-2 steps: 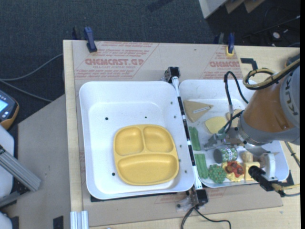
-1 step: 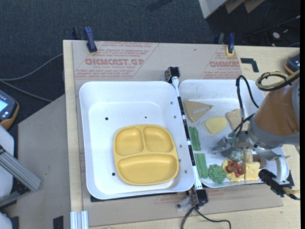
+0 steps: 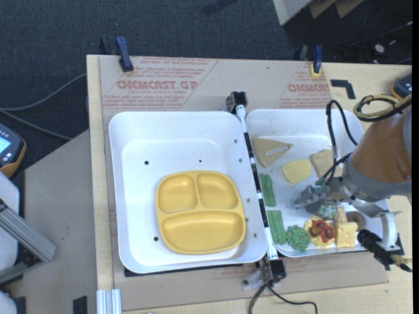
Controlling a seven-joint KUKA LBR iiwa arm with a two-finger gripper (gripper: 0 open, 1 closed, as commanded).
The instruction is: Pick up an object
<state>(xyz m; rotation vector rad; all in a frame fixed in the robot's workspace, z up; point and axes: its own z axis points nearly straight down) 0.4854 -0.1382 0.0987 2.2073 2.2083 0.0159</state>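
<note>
While the arm (image 3: 383,156) reached in from the right edge of the surface (image 3: 105,175), its gripper (image 3: 319,198) hung low over the right bin (image 3: 288,118), near that bin's front half. I could not tell whether the jaws were open or closed; the wrist and the clutter beneath hid them, and nothing was plainly caught between them.

That bin held everything worth picking: a tan wedge (image 3: 271,150) toward the back, a pale yellow piece (image 3: 296,171) beside it, a tan block (image 3: 321,161) close to the arm, two green sticks (image 3: 268,191) along the left wall, and a bunch of green, red and yellow bits (image 3: 317,233) crowded at the front edge. The gripper sat just above that crowded bunch, which I took as the likely target, though which piece I could not say.

The left bin (image 3: 131,136) carried a yellow divided plate (image 3: 200,212), lying flat toward its front, probably left there as a place to set things.
</note>
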